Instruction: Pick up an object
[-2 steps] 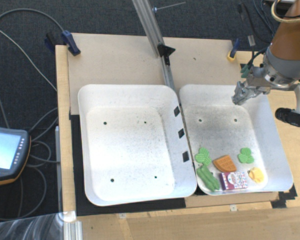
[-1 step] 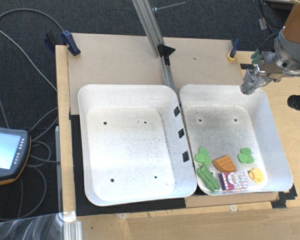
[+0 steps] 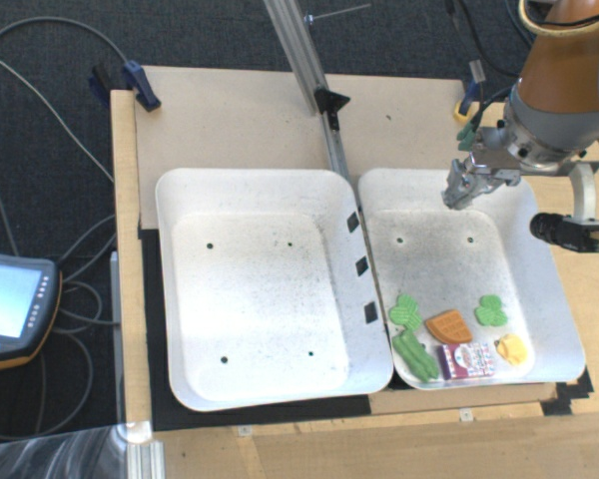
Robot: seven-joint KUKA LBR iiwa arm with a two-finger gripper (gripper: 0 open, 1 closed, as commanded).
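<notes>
Six small items sit bunched at 5 o'clock in the right bin (image 3: 539,267), and none of them is picked yet. Step in hand, by my read: the approach, before any descent.

My claw (image 3: 463,190) hangs over the 12 o'clock end of that same bin, well apart from the pile. Fingers point down and look close together, but they're too small and blurred here; I cannot tell how far open they are. Nothing visible between them, nothing touched.

Targets, all near the bin's lower rim:
- green leafy piece (image 3: 405,312) at the pile's 10 o'clock
- long green piece (image 3: 414,355) just below it, against the rim
- orange wedge (image 3: 448,326) in the middle
- pink-and-white packet (image 3: 467,360) touching or just beside the wedge, at its 5 o'clock
- second green leafy piece (image 3: 491,311) at 2 o'clock
- yellow piece (image 3: 512,348) at 4 o'clock

Left bin (image 3: 180,218) has no objects showing.

Next move needs me to travel toward 6 o'clock along the bin, centre over one item, then drop. The second green leafy piece looks the easiest, since it has bare floor around it. Packet and wedge are crowded; a grab there risks nudging neighbours.
</notes>
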